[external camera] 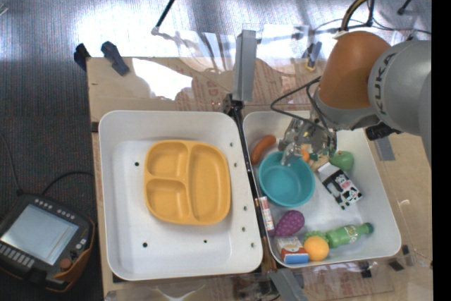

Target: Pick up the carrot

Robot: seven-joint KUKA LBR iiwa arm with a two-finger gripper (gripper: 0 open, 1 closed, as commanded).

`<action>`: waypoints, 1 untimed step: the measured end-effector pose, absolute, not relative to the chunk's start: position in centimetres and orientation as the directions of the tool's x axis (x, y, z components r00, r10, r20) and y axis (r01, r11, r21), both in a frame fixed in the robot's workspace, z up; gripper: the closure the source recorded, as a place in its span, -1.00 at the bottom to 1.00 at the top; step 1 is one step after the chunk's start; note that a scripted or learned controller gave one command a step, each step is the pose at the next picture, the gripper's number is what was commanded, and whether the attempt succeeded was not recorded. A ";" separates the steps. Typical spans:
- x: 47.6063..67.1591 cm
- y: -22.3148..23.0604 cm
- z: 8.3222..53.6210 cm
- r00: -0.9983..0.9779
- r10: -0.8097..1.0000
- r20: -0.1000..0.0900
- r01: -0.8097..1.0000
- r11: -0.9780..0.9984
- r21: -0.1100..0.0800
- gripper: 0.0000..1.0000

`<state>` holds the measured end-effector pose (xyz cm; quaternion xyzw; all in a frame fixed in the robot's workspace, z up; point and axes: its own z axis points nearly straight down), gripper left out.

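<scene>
**Orange tip under the claw, right bin**

Orange shows at the claw [304,149], where a small bit of the carrot [305,151] peeks out between the metal parts at the back rim of the bowl [285,180]. Whether the claw is open or closed on it cannot be told; the arm's wrist hides most of it from above. The carrot sits in the right bin [384,211], just behind the teal bowl and left of a green pepper [343,160].

Other things in that bin: a sausage [263,147] lies tilted at the bowl's back left, near the bin's left wall. A milk carton [340,186] with a cow print lies right of the bowl, just in front of the pepper. In front of the bowl are a purple grape bunch [289,223], a green bottle [347,233] on its side, an orange [316,247] and a small box [291,249] at the front wall.

The left bin [120,222] holds a yellow tray [187,181] with three compartments, lying flat near its middle. Both bins rest side by side on the desk [113,91].
</scene>
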<state>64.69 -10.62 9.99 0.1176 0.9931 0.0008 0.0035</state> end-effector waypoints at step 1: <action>62.8 -11.0 17.6 -0.952 0.305 -0.011 0.305 0.952 0.002 1.00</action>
